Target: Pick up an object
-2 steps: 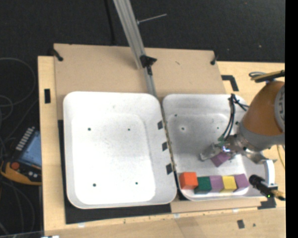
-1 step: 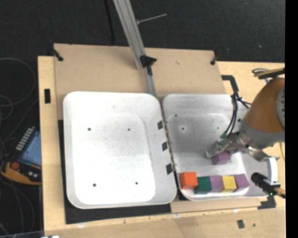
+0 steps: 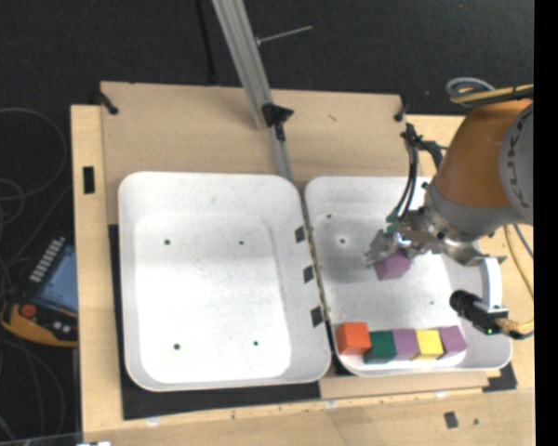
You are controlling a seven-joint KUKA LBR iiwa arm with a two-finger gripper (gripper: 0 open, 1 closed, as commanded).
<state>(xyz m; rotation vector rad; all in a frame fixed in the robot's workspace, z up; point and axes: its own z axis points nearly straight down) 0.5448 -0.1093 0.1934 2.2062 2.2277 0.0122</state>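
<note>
worktop: pale wood-look board, flat, matte; carries both bins.
left bin: shallow white tray, rounded corners, speckled floor, a few dark dots.
right bin: same white tray, touching the left bin along the middle seam; holds all the blocks.
arm: grey body, orange band, reaches in from the right, wrist over the right bin.
jaws: right above the purple block, at mid-bin; finger state hidden by the wrist, cannot tell apart or together, cannot tell if block is held.
purple block: task thing, small cube, mid right bin, well apart from the row at the near wall; top partly covered by the jaws.
block row: orange block, green block, lilac block, yellow block, second lilac block; side by side, touching, against near rim.
handling (judgement): purple block looks light, stiff, smooth-faced, not fragile; may slip if pinched on corners.
grip spot (judgement): two opposite flat sides, centred, jaws square to faces.
</note>
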